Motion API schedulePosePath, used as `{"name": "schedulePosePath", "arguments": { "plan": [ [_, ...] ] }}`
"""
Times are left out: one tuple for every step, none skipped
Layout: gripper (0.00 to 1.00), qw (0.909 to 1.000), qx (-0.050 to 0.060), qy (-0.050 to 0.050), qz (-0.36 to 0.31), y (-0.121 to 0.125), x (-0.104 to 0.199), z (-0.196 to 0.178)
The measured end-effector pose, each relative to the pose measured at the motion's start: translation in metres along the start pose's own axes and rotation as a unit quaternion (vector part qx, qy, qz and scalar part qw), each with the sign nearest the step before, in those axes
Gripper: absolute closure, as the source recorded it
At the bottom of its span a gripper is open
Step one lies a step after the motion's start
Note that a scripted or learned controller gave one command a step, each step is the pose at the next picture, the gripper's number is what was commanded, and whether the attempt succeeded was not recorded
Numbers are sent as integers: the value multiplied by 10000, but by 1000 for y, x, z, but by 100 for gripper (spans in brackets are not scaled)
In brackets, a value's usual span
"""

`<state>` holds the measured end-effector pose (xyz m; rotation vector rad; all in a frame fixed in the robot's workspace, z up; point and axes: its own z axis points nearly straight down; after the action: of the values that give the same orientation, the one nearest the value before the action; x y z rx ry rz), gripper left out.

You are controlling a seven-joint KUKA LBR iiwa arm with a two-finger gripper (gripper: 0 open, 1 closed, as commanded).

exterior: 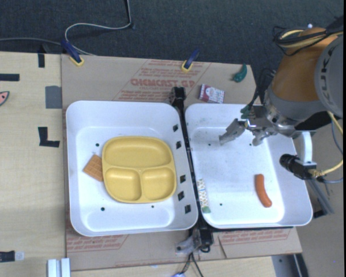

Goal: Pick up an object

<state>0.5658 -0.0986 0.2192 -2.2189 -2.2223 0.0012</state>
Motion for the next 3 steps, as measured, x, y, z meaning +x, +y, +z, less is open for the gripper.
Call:
{"name": "schedulePosePath", "arguments": {
  "plan": [
    [0,10000,-9,2,5,-8,-21,133],
    [0,10000,-17,-13,16,-82,-59,133],
    [100,10000,-29,-17,17,-81,-60,123]
  ]
}}
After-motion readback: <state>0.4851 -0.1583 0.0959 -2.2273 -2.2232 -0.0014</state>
